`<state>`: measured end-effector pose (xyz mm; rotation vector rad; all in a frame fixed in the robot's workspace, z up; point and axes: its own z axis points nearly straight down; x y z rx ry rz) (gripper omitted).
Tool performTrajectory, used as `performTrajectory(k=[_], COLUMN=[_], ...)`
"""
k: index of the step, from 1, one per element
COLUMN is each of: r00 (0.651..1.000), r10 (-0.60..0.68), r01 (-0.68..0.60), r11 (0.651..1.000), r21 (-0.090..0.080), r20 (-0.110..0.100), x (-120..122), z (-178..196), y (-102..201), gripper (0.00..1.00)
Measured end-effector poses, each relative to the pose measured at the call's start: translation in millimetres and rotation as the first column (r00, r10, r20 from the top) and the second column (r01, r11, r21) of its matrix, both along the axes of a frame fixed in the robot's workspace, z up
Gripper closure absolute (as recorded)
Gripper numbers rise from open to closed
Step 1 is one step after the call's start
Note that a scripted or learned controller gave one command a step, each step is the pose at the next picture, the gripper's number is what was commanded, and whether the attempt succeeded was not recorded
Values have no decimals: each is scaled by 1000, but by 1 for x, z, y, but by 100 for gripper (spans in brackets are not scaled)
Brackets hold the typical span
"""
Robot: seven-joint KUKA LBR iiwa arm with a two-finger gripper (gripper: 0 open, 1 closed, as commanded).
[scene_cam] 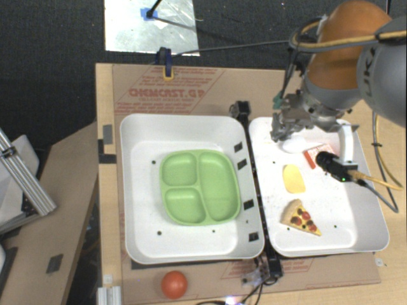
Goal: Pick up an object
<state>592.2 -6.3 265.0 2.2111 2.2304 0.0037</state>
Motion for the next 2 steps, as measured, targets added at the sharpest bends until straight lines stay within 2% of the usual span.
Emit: performTrajectory(k=[1, 2], r00=[1000, 1000], r10=[0, 1], r01=[0, -1], r11=[1000, 1000], r21=[0, 1], r20=[0, -3], x=[7, 14], z=[-7, -34], y=[43, 97], gripper=[100, 100])
